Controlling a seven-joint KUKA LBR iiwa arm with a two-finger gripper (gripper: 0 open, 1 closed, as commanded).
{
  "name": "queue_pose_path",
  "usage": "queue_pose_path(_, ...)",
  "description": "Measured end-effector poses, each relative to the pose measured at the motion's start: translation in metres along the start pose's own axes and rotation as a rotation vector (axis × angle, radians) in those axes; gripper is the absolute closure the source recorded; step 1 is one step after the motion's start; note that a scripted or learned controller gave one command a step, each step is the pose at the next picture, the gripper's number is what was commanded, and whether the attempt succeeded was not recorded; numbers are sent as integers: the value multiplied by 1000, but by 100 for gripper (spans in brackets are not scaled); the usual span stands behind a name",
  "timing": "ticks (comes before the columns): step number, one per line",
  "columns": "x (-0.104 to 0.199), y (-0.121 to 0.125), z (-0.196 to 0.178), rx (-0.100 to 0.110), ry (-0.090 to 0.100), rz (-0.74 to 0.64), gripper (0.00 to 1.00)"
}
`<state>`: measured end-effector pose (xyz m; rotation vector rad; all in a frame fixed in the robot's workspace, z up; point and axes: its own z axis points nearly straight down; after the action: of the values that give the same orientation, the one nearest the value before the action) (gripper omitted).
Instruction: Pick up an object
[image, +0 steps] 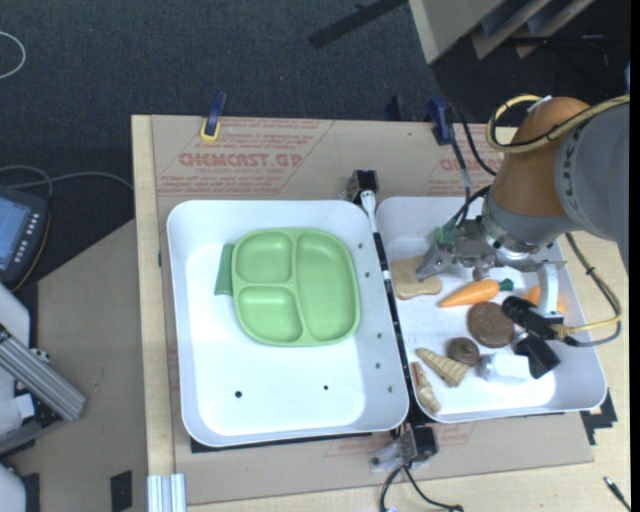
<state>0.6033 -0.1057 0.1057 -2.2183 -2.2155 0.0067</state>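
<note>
The right bin (580, 392) holds several small things. A tan bone-shaped biscuit (414, 284) lies at its left wall, and an orange carrot (470, 293) lies just right of it. Below them are a round brown cookie (489, 324), a small brown lump (462, 350), a waffle cone (443, 366) and a pale roll (426, 389). My gripper (452, 256) hangs low over the bin's upper left part, just above the biscuit and the carrot. Nothing shows in its grasp.
The left bin (200, 380) holds a green divided plate (295, 285) in its upper half. A white block (510, 368) lies low in the right bin and an orange piece (548, 296) near its right side. The arm (545, 160) covers the right bin's upper right.
</note>
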Motion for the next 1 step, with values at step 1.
queue_pose_path(1,0,2,19,-9,0,0,0)
